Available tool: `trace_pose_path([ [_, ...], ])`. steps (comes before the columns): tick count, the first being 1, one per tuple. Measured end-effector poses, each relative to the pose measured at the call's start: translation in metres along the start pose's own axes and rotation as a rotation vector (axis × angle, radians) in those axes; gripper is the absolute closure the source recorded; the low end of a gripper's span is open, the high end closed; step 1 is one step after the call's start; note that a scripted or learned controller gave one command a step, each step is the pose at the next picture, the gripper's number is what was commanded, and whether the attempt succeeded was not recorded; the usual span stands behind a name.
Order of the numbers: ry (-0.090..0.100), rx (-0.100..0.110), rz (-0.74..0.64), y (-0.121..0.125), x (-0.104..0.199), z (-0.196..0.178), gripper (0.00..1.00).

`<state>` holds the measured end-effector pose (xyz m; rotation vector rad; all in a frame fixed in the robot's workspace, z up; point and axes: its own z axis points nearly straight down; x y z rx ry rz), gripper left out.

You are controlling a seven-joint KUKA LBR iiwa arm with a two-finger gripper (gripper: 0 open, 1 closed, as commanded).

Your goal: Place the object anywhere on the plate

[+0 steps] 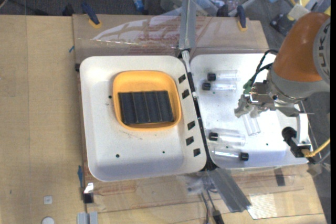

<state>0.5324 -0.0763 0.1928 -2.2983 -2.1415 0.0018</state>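
**Inspection: transfer to plate not yet made**

We find the arm's pincer (251,113) low over the right bin (273,149), toward that bin's 3 o'clock side. A clear vial (252,124) appears just below the fingertips. We judge it to be between the fingers, but its transparency against the white floor leaves this uncertain, and we cannot tell whether the pincer is apart or closed on it.

Other clear vials with black caps lie in the same bin: two (221,80) at 11 o'clock, close together, and two more (227,145) at 7 o'clock, one just beyond the other.

The orange plate (147,78) sits in the left bin (105,155), near that bin's centre and slightly toward 12 o'clock. A dark ribbed insert (146,107) covers most of its floor. No vial lies on it.

Our assessment: the task stands at the pick-up stage. Nothing has been delivered. What remains, as we judge it, is a confirmed grip, a lift clear of the divider (191,107) between the bins, travel toward 9 o'clock, and release over the plate. The vial looks smooth and round, so slippage is a fair risk.
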Motion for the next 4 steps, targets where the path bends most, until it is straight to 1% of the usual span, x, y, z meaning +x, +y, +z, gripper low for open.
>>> trace_pose_path([
  [1,-0.001,-0.004,-0.171,0.049,0.025,0.007,1.00],
  [2,-0.001,-0.004,-0.219,0.098,0.036,0.007,1.00],
  [3,-0.002,-0.006,-0.378,0.114,0.060,0.007,1.00],
  [4,-0.001,-0.006,-0.379,0.114,0.061,0.007,0.00],
])
